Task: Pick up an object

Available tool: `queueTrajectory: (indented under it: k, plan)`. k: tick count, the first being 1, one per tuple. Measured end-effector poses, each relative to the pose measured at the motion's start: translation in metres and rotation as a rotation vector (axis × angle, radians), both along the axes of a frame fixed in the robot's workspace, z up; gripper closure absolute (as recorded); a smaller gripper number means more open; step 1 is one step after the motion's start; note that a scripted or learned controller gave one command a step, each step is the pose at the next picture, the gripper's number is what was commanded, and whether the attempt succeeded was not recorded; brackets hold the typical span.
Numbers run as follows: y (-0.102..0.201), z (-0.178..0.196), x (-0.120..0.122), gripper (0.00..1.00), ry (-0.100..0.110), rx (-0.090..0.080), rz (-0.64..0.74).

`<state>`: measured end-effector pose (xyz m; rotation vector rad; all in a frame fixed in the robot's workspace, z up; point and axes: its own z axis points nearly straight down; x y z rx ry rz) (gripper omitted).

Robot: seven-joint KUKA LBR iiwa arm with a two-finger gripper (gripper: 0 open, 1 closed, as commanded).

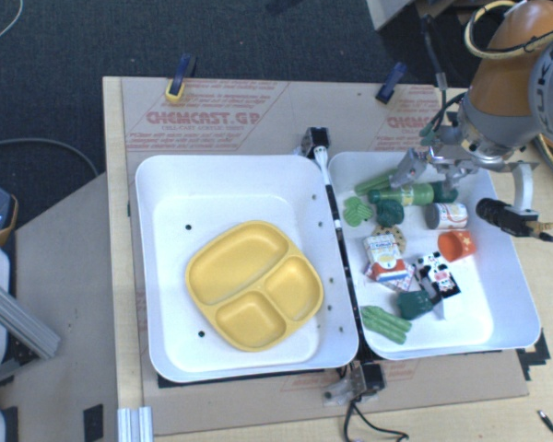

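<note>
Camera view: my claw point(430, 166) sits over the top edge of the right bin point(511, 316), just above the green bottle point(407, 194). Nothing is visibly between the fingers, and I cannot tell whether they're spread or pressed together from this angle.

Target candidate: the green bottle, lying on its side near the bin's far end, right under the claw. Looks like light hard plastic, probably smooth and prone to rolling. I'd pinch across the body, mid-length, not the cap end.

Clutter around it: a small white can point(448, 215) just right of the bottle, a dark green piece point(390, 214) touching it below, a flat green leaf shape point(356, 212) to the left. Tight spot, so the fingers could catch a neighbour on the way down.

Further down the bin: a small printed carton point(384, 257), an orange cup point(456, 245), a black-and-white toy point(438, 275), a ridged green pickle-like piece point(383, 323) near the front wall. All small and likely light.

Left bin point(161, 191) holds a yellow divided plate point(254, 285), well apart from my work. Blue clamps point(179, 78) hold the board to the bench, out of the way.
</note>
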<state>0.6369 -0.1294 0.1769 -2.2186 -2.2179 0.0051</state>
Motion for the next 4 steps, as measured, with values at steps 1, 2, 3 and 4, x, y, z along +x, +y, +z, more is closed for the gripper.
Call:
queueTrajectory:
  k: [1,2,3,4]
  plan:
    - [-0.009,-0.055,-0.005,0.0,0.0,0.0,0.0]
    - [-0.008,-0.083,0.003,0.0,-0.029,-0.006,0.007]
    - [-0.01,-0.069,0.003,1.0,-0.029,-0.01,0.005]
    - [-0.016,-0.024,0.007,1.0,-0.012,-0.003,0.001]
